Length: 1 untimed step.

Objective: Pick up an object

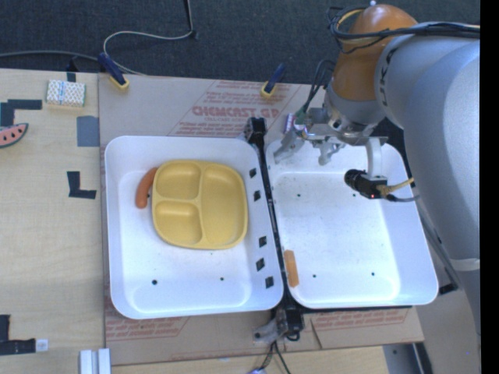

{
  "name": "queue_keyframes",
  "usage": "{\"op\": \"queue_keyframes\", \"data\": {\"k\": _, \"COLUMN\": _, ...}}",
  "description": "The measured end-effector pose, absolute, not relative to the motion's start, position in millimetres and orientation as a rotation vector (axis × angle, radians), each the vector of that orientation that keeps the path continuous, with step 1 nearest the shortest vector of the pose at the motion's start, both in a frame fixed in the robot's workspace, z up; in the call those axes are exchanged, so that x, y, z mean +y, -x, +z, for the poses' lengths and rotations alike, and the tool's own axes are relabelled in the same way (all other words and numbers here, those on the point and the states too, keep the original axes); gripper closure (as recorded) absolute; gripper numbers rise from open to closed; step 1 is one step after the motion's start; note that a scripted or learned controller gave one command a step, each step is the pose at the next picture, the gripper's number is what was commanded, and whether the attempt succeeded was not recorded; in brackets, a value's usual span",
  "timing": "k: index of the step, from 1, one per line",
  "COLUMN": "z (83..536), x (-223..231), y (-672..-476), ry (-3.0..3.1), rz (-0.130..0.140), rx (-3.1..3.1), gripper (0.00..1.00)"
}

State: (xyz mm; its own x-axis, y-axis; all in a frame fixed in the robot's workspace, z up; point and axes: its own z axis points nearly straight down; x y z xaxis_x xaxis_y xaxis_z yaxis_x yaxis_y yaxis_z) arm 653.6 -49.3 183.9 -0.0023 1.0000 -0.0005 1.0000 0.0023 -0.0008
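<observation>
overhead, the right bin point(355, 232) lies beneath the arm point(437, 92), beside the left bin point(187, 287) holding a yellow divided plate point(199, 203) and an orange sausage point(143, 188). the end effector point(308, 150) hovers spread and unloaded over the right bin's far left corner. approach step, seemingly: next it must travel to the small orange piece point(291, 268) near that bin's front left edge, descend and close.

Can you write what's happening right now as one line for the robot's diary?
gripper: open, holding nothing, above right bin back edge | carrot: right bin | yellow plate, sausage: left bin
</observation>
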Motion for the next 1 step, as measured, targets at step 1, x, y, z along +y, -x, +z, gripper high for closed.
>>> {"op": "queue_keyframes", "data": {"k": 1, "z": 183.8, "x": -21.4, "y": -586.6, "ry": 2.219, "rz": 0.002, "rx": -2.222, "gripper": 0.0}}
